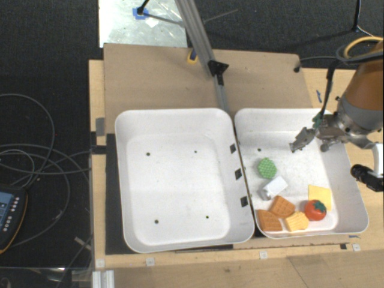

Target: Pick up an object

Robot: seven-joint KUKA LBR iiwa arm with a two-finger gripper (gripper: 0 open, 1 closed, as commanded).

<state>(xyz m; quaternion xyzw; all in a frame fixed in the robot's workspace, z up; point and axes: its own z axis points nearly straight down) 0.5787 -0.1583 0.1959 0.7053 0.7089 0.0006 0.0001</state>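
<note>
We see the tool (pixel 312 138) open and holding nothing above the right bin (pixel 282 122); the white block (pixel 274 188) lies slantwise, upper-right to lower-left.

Arm (pixel 366 95) cropped right; end effector (pixel 312 138) perhaps blurred

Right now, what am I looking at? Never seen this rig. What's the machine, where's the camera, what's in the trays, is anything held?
One fixed camera looks down at a slant on a bench with two shallow white bins. The robot arm, grey with an orange band, reaches in from the right. Its gripper hovers over the upper part of the right bin, with nothing visible between its fingers. Small toys lie at the right bin's lower end: a green piece, a white block, two orange waffle-like pieces, a yellow cracker-like piece, a red tomato and a yellow wedge. The left bin sits beside it.
</note>
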